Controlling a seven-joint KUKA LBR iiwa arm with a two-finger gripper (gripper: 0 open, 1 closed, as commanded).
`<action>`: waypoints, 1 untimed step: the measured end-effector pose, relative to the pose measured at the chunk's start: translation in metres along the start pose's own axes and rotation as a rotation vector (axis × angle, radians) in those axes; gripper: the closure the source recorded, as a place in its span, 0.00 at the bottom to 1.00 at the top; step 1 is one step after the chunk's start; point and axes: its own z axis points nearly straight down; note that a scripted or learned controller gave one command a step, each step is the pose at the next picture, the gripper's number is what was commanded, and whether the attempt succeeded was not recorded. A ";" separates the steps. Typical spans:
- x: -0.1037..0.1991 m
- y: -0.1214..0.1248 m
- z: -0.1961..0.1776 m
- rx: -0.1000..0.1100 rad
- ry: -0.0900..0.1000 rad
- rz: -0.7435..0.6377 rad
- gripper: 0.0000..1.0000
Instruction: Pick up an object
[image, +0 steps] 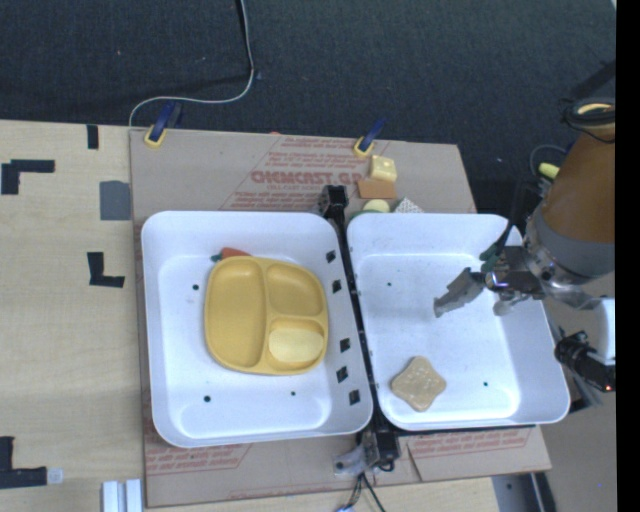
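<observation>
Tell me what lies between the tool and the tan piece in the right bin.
In the camera view, just bare white bin floor lies between the tool and the tan piece. The piece sits nearer the front wall, below the tool.

A divided tray (265, 315) lies in the left bin (170, 330), a cracker (417, 383) in the right bin (520, 390).

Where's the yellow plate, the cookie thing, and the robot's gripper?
yellow plate (265, 314): camera view, on its middle divider, in the left bin.
cookie thing (417, 383): camera view, on its tan top, in the right bin.
gripper (470, 293): camera view, between its fingertips, above the right bin.
</observation>
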 end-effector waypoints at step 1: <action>-0.023 0.082 0.197 0.003 0.000 -0.001 0.00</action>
